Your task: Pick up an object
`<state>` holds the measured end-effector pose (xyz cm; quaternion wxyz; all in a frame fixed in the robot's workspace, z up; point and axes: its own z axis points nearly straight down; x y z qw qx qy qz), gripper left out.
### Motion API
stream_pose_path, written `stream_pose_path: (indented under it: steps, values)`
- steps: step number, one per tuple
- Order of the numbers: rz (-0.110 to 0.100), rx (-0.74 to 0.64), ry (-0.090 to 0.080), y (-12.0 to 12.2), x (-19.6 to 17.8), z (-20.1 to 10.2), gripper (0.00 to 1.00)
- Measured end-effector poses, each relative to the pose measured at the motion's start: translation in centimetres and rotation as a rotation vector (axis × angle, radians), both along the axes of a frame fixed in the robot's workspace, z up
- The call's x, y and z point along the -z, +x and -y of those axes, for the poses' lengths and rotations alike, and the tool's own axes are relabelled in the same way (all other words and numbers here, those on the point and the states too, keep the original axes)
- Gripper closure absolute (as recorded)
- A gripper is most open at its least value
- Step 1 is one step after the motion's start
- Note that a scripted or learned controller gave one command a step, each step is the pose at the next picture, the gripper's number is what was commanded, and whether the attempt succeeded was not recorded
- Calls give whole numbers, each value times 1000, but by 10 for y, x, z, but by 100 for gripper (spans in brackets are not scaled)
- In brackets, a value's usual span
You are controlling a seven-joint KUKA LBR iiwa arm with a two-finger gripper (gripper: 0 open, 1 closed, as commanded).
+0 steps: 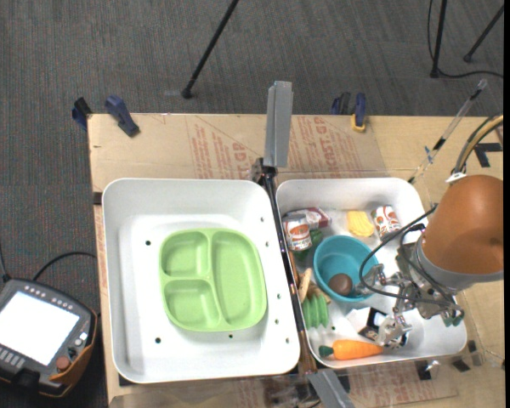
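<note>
The right bin [408, 189] holds several small objects. A teal bowl [350, 262] sits near its middle with a brown lump [341, 284] inside. An orange carrot [357, 349] lies along the front wall, and a green vegetable [314, 311] lies by the left wall. A small can [299, 236], a yellow piece [360, 223] and a red-and-white can [386, 220] are at the back. My gripper [397, 330] hangs low over the bin's front right part, just right of the carrot and beside a small dark item [376, 320]. The wrist and cables hide its tip.
The left bin [127, 228] carries a green divided plate [212, 279]. A grey upright post [278, 134] stands behind the wall between the bins. A teach pendant [34, 330] lies on the floor at the left. Tripod legs stand at the back.
</note>
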<state>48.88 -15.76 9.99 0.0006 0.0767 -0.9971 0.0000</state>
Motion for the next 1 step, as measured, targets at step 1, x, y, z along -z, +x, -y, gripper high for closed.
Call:
stream_pose_path:
  steps: [1]
  values:
    - [4, -186, -1, 100, 10, -19, 0]
